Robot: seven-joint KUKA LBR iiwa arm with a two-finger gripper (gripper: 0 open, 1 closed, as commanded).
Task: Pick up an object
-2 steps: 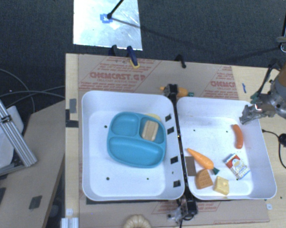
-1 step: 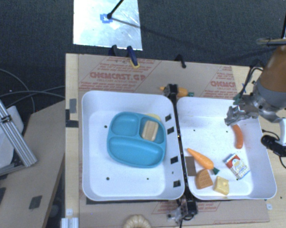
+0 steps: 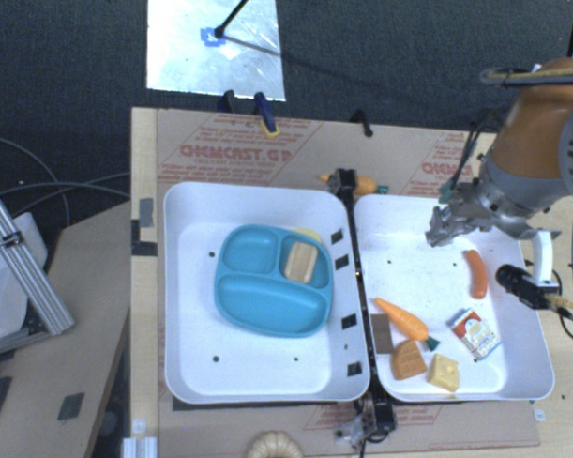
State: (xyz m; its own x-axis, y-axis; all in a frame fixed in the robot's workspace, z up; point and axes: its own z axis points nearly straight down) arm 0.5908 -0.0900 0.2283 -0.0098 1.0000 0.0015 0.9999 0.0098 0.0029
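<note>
While the arm reached in from the right, gripper [image 3: 440,229] hung over right bin [image 3: 399,218], far edge; can't tell its grip state, nothing seen between the tips.

Readable text: red "CHEMCAST GP" on the cardboard sheet [image 3: 235,152] under the bins, far-left side; same print near the far-right corner was mostly covered. Small red-and-white packet [image 3: 474,333] near the bin's right edge had print too small to read. Sausage [image 3: 475,273] lay just right of the gripper, apart from it, long axis running far-to-near. Carrot [image 3: 403,318] lay mid-bin, diagonal, tip toward the divider. Blue divided plate [image 3: 265,302] sat in left bin [image 3: 188,361], holding a tan block [image 3: 299,262].
</note>
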